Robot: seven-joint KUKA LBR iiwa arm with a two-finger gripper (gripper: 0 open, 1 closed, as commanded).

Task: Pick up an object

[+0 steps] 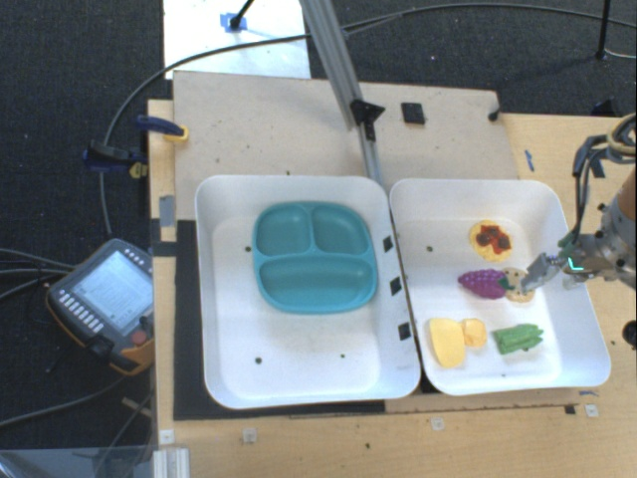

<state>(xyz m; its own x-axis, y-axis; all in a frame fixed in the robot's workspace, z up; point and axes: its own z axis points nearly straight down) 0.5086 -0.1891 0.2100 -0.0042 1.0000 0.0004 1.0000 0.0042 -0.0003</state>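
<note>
In the right bin (438, 207) lie several toy foods: a small pizza round (491, 236), a purple grape bunch (483, 283), a pale cookie-like piece (515, 282) just right of the grapes, a yellow piece (448, 343) with a smaller orange-yellow one (475, 334) beside it, and a green leafy piece (518, 338). My gripper (537, 272) reaches in from the right edge, low over the bin, its tip right by the cookie-like piece and the grapes. Nothing is visibly held.
The left bin (224, 297) holds a teal divided plate (314, 257). A slanted metal pole (333, 48) crosses the back of the bench. A teach pendant (105, 302) and cables lie on the floor at left.
</note>
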